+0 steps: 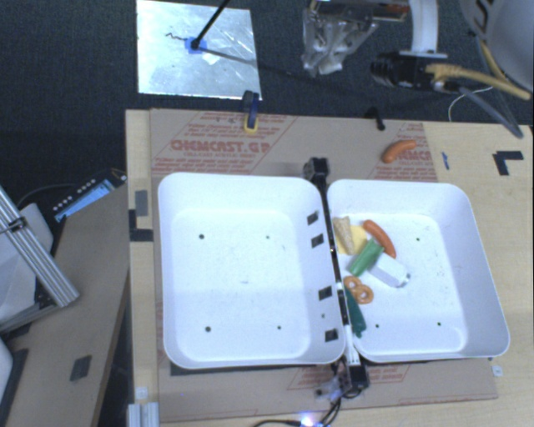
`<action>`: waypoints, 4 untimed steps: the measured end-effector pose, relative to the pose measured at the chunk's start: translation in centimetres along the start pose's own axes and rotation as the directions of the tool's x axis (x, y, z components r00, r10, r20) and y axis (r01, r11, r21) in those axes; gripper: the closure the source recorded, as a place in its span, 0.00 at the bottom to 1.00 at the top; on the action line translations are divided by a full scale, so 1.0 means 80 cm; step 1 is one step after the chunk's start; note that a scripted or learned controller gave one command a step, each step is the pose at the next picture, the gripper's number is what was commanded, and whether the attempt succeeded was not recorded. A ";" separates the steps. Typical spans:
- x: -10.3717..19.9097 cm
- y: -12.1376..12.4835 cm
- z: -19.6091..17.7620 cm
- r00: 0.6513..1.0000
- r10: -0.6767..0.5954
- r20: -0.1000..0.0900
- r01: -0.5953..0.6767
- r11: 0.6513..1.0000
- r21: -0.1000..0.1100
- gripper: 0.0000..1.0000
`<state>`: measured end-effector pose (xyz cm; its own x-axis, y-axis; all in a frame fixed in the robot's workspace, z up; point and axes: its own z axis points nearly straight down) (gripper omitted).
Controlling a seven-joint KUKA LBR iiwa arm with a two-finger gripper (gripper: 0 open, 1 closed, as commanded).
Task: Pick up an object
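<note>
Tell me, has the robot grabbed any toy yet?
Not yet. The gripper hangs high above the bench, back from both bins, with nothing seen in it. The toys, like the orange sausage and green piece, lie in the right bin. Reaching down, grasping and lifting are all left.

The end effector (334,42) is seen at the top of the view, right of centre, held beyond the far edge of the desk (138,250) rather than over it. It is pointed downward, its pale, translucent-looking fingers (321,52) hung close together below a metal mount. Whether the fingers are parted or closed cannot be told at this angle. Nothing is seen between them. A white link of the arm (424,25) is seen just to the right of the mount, running up out of the view. A dark cylindrical part with yellowish cables is attached beside it, extended toward the right edge.
</note>
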<state>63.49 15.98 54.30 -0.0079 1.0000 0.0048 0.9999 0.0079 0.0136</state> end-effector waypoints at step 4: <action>0.048 -0.101 -0.002 1.000 0.000 -0.002 0.000 1.000 -0.001 1.00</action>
<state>55.36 19.77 54.38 -0.0081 0.9999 0.0072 0.9999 0.0080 0.0141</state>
